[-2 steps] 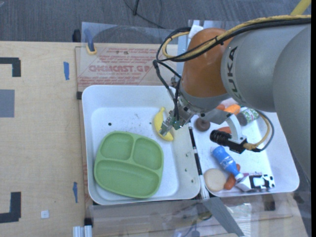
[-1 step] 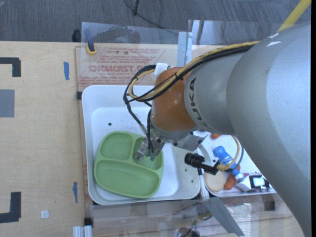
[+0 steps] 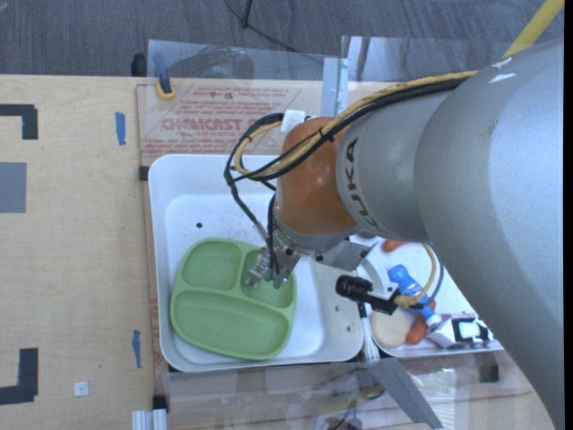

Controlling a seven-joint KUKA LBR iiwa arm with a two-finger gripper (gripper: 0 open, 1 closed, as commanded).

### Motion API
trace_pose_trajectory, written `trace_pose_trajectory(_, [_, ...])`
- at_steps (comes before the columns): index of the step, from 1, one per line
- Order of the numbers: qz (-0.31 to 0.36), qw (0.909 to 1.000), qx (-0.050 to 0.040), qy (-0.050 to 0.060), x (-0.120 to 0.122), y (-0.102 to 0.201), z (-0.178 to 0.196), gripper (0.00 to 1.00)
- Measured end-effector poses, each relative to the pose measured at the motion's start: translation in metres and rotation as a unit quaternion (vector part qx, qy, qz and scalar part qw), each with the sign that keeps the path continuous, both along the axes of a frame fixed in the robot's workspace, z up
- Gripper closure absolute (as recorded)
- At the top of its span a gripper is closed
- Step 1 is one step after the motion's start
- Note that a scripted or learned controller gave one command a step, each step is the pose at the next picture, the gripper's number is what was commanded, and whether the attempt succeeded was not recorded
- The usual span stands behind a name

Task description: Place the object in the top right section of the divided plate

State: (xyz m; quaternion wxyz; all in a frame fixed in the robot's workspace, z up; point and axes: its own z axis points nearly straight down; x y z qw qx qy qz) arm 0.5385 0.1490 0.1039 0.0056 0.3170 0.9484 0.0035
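A light green divided plate (image 3: 215, 316) lies in the left white bin (image 3: 179, 195), with one large section toward the front and two smaller ones behind it. My gripper (image 3: 267, 272) hangs low over the smaller section on the right, at the plate's far right rim. The grey arm with its orange band (image 3: 309, 182) reaches in from the right and covers much of that section. No object can be made out at the gripper or in the plate's visible sections.
The right bin (image 3: 354, 334) holds several small items: a blue piece (image 3: 405, 281), an orange piece (image 3: 415, 331), a tan round disc (image 3: 387, 328) and a white and black item (image 3: 462, 330). A wooden bench top (image 3: 72, 240) spreads to the left.
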Motion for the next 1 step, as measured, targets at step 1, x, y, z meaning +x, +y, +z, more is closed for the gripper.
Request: trace_pose_trajectory(1, [0.139, 0.9903, 0.0046, -0.002, 0.0104, -0.0270, -0.0097, 1.00])
